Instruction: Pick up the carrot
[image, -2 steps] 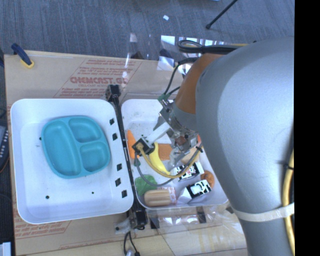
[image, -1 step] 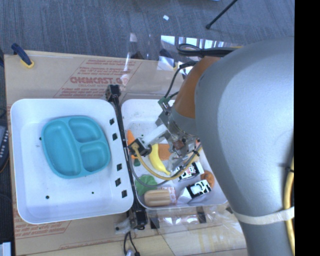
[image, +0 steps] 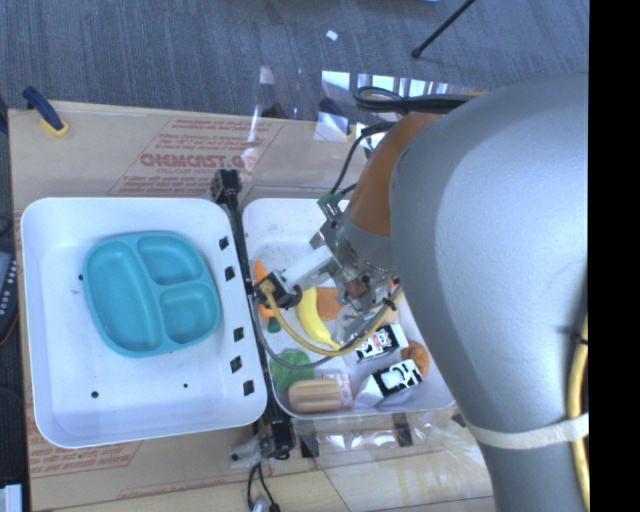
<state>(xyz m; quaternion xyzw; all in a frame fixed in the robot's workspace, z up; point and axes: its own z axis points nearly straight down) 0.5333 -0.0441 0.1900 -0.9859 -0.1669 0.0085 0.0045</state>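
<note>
The carrot (image: 261, 274) is an orange piece lying against the left wall of the right bin (image: 290, 225), partly covered by a black clip and a yellow cable. My gripper (image: 354, 297) hangs low over the middle of the right bin, to the right of the carrot and just above a yellow banana (image: 314, 316). Nothing orange shows at the gripper. The big grey arm with its orange band (image: 372, 195) hides the right side of this bin.
The left bin (image: 60, 400) holds a blue divided plate (image: 152, 292). In the right bin's front lie a green item (image: 291, 364), a tan bun (image: 320, 394), two black-and-white blocks (image: 398, 377) and a small orange item (image: 417, 357). A black divider (image: 238, 290) separates the bins.
</note>
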